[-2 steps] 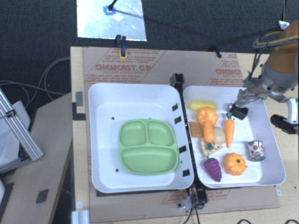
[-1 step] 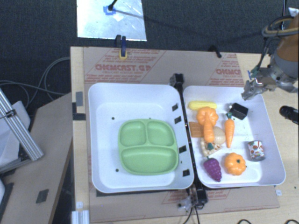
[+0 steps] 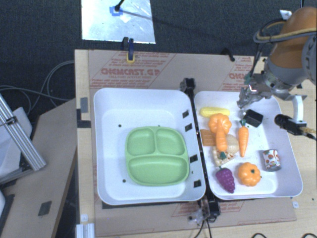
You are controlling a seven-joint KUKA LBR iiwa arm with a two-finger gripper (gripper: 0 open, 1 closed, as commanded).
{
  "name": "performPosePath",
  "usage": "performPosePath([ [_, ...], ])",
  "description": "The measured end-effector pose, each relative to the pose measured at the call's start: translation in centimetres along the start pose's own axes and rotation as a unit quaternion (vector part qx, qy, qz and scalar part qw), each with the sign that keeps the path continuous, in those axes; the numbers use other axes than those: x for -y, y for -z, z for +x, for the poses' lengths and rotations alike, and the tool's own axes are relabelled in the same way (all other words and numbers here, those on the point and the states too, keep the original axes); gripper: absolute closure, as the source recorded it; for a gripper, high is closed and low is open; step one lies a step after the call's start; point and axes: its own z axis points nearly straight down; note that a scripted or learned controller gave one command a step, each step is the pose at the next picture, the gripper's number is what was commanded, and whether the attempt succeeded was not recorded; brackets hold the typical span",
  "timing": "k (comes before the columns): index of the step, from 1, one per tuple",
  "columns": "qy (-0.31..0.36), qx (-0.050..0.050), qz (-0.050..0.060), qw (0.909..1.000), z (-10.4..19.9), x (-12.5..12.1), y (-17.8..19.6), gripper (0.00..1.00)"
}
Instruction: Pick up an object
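Nearest the camera, a purple grape bunch (image 3: 226,179), an orange pumpkin (image 3: 249,174) and a small can (image 3: 271,159) line the right bin (image 3: 292,180); a green divided plate (image 3: 157,155) sits in the left bin (image 3: 106,133). Behind them lie a carrot (image 3: 243,140) and a yellow banana (image 3: 214,111). At the far corner the gripper (image 3: 246,101) hangs over the bin with nothing held, apparently mid-approach; whether its fingers are spread cannot be told. Next it must choose a toy and descend.

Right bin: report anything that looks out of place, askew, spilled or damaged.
Nothing looks damaged or spilled. The toy foods lie loosely jumbled in the right bin, and a small can lies tipped on its side near the right wall. The gripper hovers over the bin's far end.
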Motion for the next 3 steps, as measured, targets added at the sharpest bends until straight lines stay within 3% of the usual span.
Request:
performPosePath([
  [1,0.000,0.000,0.000,1.0000,5.4,0.5,1.0,1.00],
  [3,0.000,0.000,0.001,1.0000,16.8,1.1,-0.8,1.00],
])
